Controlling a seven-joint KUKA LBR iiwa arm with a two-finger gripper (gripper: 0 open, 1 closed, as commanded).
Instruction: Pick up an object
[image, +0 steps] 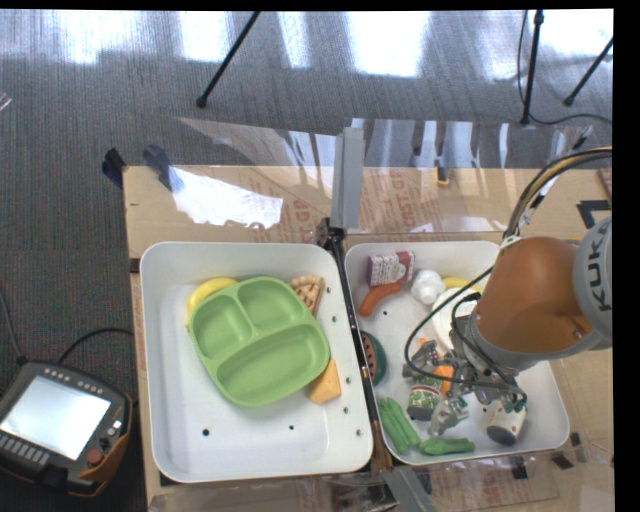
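My gripper (455, 395) hangs low in the right bin (395, 340), under the orange wrist band, among a cluster of small toys. A small dark green and white toy (421, 404) lies just left of it and an orange piece (445, 373) sits at its base. A green pea pod (400, 424) and another green piece (447, 447) lie along the bin's front. A white cup-like toy (503, 425) rests at the front right. Whether anything sits between the fingers is hidden by clutter.
The left bin (170, 400) carries a green divided plate (260, 340), a yellow banana (208, 291), a pizza slice (310, 293) and an orange wedge (326, 384). At the back of the right bin are a maroon and white packet (388, 267), an orange sausage (378, 296) and a white ball (427, 286).
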